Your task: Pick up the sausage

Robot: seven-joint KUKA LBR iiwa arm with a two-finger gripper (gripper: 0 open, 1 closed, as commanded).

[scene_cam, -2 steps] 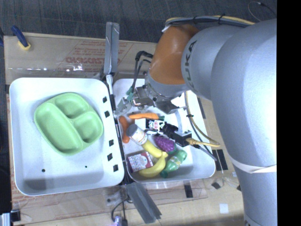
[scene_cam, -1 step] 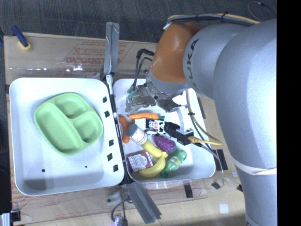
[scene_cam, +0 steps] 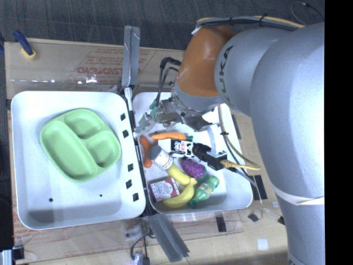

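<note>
The sausage is a short orange-brown piece lying lengthwise against the left wall of the right bin. My gripper hangs low over the upper left part of that bin, just above the sausage's far end. The grey arm with its orange band covers the bin's far half. Nothing can be seen held in the gripper.
Around the sausage lie an orange carrot, a small capped jar, a banana, purple grapes, a green bottle, a red packet and a black-and-white box. The left bin holds a green divided plate.
</note>
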